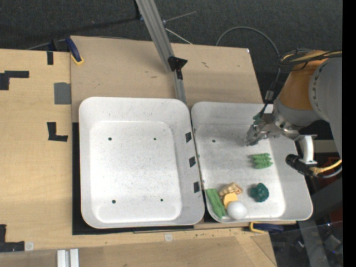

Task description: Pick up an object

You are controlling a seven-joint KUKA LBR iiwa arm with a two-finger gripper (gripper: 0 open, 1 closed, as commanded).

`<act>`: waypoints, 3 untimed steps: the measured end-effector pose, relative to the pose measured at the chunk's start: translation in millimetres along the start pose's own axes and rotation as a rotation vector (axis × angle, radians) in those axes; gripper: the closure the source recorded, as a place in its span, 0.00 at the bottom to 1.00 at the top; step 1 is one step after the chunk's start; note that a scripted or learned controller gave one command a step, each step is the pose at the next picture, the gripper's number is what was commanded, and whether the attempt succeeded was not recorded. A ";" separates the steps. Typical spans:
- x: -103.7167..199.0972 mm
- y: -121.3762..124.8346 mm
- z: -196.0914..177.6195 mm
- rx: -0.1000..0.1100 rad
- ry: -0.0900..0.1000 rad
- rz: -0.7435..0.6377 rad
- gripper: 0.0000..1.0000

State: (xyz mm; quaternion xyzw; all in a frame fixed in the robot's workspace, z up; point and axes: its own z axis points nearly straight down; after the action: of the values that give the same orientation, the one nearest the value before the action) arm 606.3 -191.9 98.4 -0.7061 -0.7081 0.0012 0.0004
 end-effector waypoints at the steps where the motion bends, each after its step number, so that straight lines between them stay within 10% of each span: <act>1: -0.2 -0.5 -42.4 -0.005 0.000 0.002 1.00; 3: -9.9 11.5 -157.6 -0.007 -0.001 0.001 1.00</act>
State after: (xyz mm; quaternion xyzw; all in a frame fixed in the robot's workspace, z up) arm 618.2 -201.5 255.9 -0.7064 -0.7078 -0.0011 -0.0026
